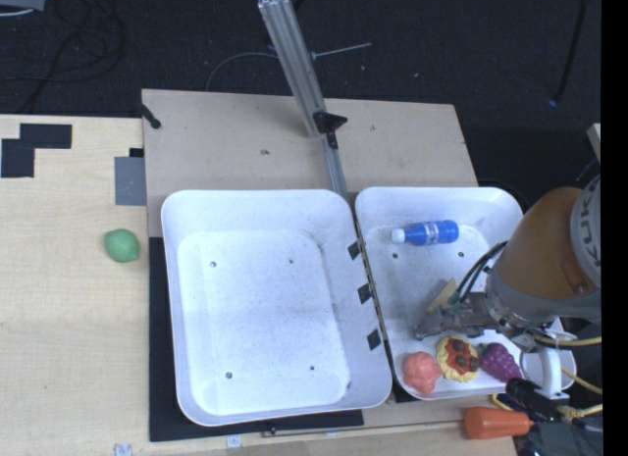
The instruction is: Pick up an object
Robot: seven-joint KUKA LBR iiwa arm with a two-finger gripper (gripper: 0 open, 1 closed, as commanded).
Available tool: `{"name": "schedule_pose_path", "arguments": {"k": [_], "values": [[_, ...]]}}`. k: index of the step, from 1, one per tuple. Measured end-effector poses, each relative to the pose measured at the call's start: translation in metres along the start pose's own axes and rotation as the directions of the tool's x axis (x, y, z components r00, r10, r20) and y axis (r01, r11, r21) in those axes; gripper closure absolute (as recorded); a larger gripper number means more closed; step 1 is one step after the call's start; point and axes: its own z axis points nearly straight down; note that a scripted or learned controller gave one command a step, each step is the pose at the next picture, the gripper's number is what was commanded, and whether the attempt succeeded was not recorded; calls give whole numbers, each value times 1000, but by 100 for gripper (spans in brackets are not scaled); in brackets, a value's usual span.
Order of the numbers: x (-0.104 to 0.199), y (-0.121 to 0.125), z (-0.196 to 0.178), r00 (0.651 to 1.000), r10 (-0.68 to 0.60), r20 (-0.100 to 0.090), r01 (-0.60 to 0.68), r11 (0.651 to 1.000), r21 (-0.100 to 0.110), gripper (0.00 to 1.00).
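The hand (442, 322) hangs low in the right bin (412, 211); whether it grips anything cannot be told. Just beside it lie a pink lump (422, 372), a yellow-red toy (457, 358) and purple grapes (498, 360), probably light, smooth plastic. The blue bottle (428, 233), farther back, looks rigid and suits a grip across its middle.

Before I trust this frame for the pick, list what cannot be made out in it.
- Gripper: small and dark in the camera view; finger state unreadable.
- Right bin: the arm covers its right side.
- Purple object: partly under the arm; identity unclear.
- Yellow-red object and pink object: too small to identify.
- Orange item: cut off by the bottom edge.
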Motion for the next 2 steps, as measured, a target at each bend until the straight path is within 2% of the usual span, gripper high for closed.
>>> {"name": "schedule_pose_path", "arguments": {"k": [1, 2], "values": [[-1, 0, -11, 1000, 3, 1, -3, 1000, -2, 100], [-8, -1, -55, 1000, 2, 1, -2, 1000, -3, 100]]}}
